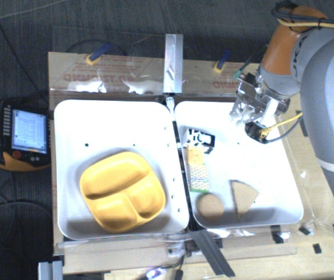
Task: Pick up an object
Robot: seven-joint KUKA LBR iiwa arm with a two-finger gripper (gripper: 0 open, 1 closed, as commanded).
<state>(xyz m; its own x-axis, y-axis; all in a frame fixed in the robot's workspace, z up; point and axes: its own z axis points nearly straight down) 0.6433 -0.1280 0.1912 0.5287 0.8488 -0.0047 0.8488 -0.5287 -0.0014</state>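
Two shallow white plastic bins were seen side by side on the bench. In the left bin (68,156) a yellow moulded tray with three compartments (122,190) lay flat near the front, taking up much of the floor. The right bin (272,174) held the smaller candidates for picking: a black-and-white printed packet (200,138) close to the dividing wall, a narrow yellow-and-green box (198,170) just in front of it, a round tan disc (209,204) near the front wall, and a tan wedge-shaped piece (244,196) beside the disc.

The two-finger gripper (243,112) was positioned over the back right part of the right bin, well apart from all four items, with nothing seen between its tips. Whether it was spread or closed could not be told from this slanted view. The pick was judged not yet begun; the items were left loosely scattered, presumably so that each could be approached from above.
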